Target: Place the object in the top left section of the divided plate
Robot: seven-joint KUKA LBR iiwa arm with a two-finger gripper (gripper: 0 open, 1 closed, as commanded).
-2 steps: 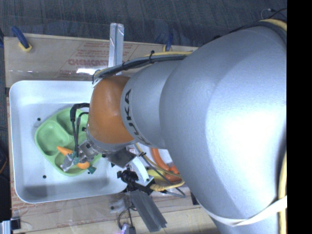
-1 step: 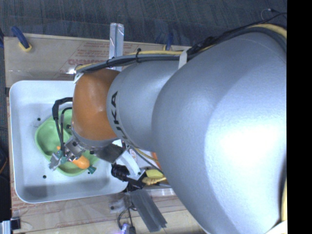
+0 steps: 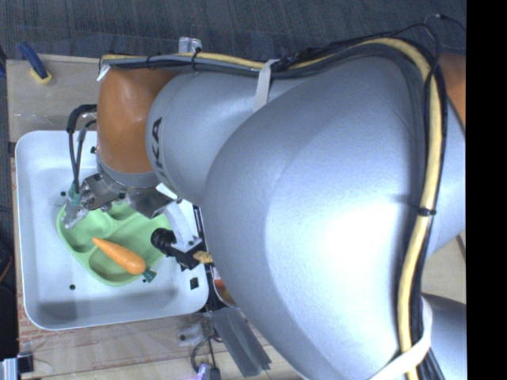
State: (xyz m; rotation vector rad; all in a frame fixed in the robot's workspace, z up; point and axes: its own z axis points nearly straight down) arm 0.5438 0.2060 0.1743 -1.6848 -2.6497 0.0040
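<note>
Operator: Currently, camera view. I take the green divided plate (image 3: 131, 232) as my landmark; it lies in the left white bin (image 3: 47, 291). A carrot (image 3: 119, 253), which I judge to be the task object, lies in the plate's lower section, slanted, its green-tipped end toward the plate's lower right rim.

Supervisor: Gripper position?

Operator: The gripper (image 3: 79, 204) sits at the plate's upper left edge, directly below the orange band (image 3: 123, 121) of the arm (image 3: 317, 196). The arm's bulk covers everything to the plate's right. I cannot tell how the jaws stand; the wrist hardware hides them. Nothing is visibly between them.

Supervisor: Step in hand?

Operator: By my judgement, the placement is not complete: the carrot is apart from the gripper, in a lower compartment rather than the top left one.

Supervisor: Next move?

Operator: It calls for moving toward the carrot, aligning across its narrow width, gripping, then transferring it to the plate's top left section.
</note>
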